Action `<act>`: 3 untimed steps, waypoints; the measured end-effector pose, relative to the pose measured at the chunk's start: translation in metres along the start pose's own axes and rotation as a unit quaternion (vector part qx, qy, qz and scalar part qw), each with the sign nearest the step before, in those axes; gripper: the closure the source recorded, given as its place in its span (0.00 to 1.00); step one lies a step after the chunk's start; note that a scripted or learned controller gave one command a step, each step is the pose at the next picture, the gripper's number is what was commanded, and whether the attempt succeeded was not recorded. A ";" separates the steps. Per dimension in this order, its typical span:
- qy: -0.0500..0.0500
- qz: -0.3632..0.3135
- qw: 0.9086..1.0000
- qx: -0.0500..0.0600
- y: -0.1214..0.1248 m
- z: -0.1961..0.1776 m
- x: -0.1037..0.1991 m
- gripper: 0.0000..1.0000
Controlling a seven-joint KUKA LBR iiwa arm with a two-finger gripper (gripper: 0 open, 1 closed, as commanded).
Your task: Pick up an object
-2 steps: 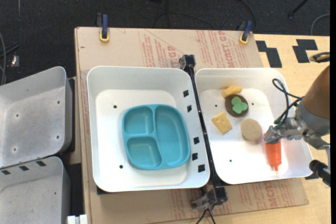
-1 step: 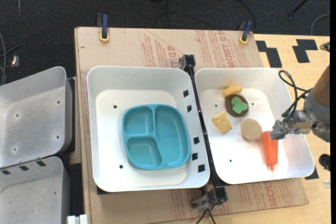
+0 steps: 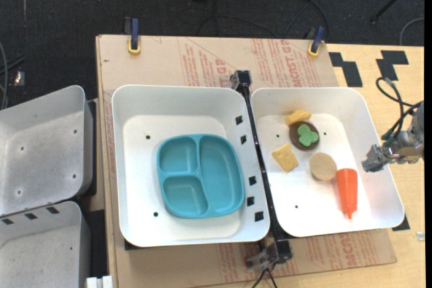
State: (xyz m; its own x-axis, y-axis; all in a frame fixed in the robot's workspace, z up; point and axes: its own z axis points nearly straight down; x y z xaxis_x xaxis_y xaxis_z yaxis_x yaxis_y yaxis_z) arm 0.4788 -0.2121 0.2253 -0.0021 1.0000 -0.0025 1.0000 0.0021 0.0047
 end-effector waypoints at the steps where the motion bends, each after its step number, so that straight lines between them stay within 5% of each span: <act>1: 0.000 0.000 1.000 0.001 0.001 -0.019 0.000 1.00; 3: 0.002 -0.003 1.000 0.001 0.046 -0.017 0.105 1.00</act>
State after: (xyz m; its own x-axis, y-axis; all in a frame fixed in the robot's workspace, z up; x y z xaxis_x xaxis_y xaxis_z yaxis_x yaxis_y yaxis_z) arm 0.5249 -0.1068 0.2424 -0.0077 1.0000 0.0005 1.0000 0.0077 0.0025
